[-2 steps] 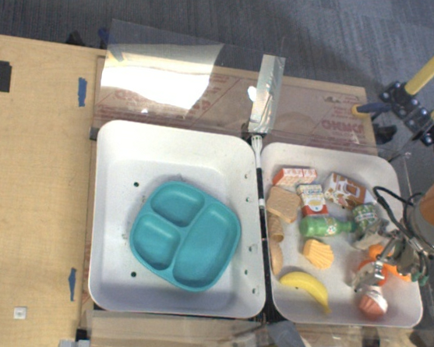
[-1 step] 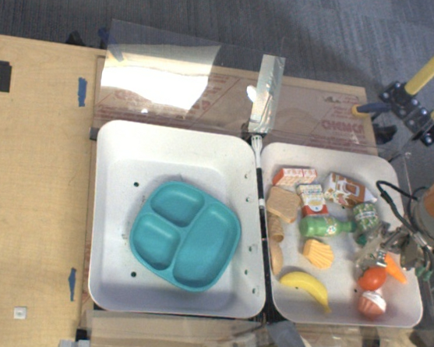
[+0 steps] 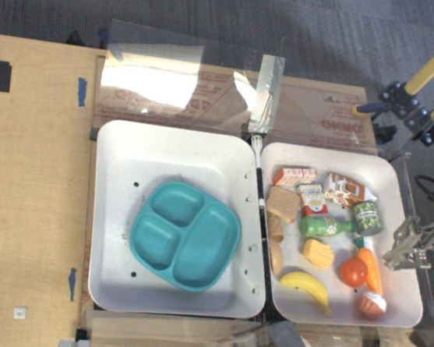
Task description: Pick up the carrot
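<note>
The gripper (image 3: 410, 246) appears as a faint, translucent metal shape over the right rim of the right bin (image 3: 401, 305). Its outline blurs into the bin wall, and whether it is apart or together cannot be determined. The arm behind it is cut off at the right and hard to make out.

The carrot (image 3: 370, 268) lies in the right bin, just left of the gripper and apart from it. It points lengthwise toward the near rim, with a green top at its far end. Nothing is clamped on it.

A red tomato (image 3: 353, 273) touches the carrot on its left side. A small red and white item (image 3: 372, 305) sits just beyond the carrot's near tip; its identity is unclear. A banana (image 3: 307, 286) and a piece of cheese (image 3: 318, 253) lie farther left of the carrot. A green bottle (image 3: 325, 227) lies on its side beyond the cheese. A green can (image 3: 367, 217) stands just beyond the carrot's green top. Small cartons (image 3: 310, 186) line the far part of the bin; their labels are too small to read. Slices of bread (image 3: 281, 205) rest against the bin's left wall.

The left bin (image 3: 118, 149) holds a teal divided tray (image 3: 186, 236), well apart from the carrot.
</note>
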